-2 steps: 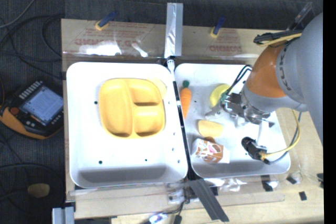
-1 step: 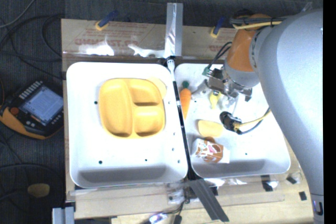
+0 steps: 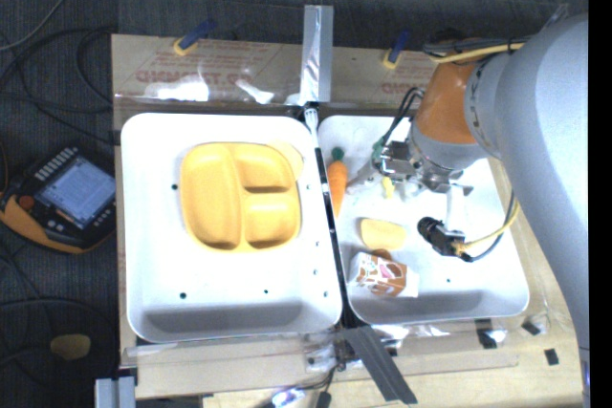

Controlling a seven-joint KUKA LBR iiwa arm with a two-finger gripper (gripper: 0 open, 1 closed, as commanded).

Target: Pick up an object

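Two white bins sit side by side before us, and we start at the near edge of the right bin [image 3: 497, 301]. Closest to us lies a small packet [image 3: 384, 275] with red and brown print, flat on the bin floor near the divider; its markings are too blurred to read. Just beyond it rests a pale yellow lump [image 3: 382, 231], longer across than deep, its long axis running roughly left to right.

Farther back, against the bin's left wall, we see a carrot [image 3: 337, 182]. Its long axis runs near to far, the green top pointing away from us and the orange tip toward us (it lies almost parallel with the divider).

To the right of the carrot, the gripper [image 3: 390, 169] reaches down over the bin's far half, under the arm's orange band [image 3: 445, 110]. We cannot tell how it is set, since the wrist and cables crowd over it, and we see nothing clearly held. A black cable fitting [image 3: 438, 234] hangs below the wrist.

Over in the left bin [image 3: 143, 234] a yellow divided tray [image 3: 241, 196] lies flat. At the far left, off the bench, a handheld pendant [image 3: 67, 196] rests on the dark floor.
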